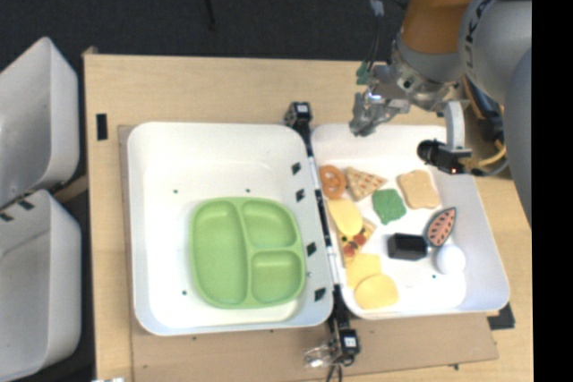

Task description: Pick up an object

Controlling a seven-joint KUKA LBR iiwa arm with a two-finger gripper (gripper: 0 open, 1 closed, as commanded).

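My gripper (365, 123) hangs above the far left corner of the right bin (488, 282), with nothing visible between its fingers. Below it in that bin lie a pretzel (332, 182), a waffle piece (363, 183), a green leafy piece (389, 206), a slice of toast (418, 189), a yellow cheese wedge (345, 216), a black block (407, 245), a striped red-and-grey piece (440, 227), a white egg (448, 260) and two yellow pieces (369, 280).
The left bin (152, 157) holds a green divided plate (248, 250). A black divider with clips (315, 192) runs between the bins. White seat-like shapes (31, 121) stand at the far left. The arm's orange band (448, 0) looms at the upper right.
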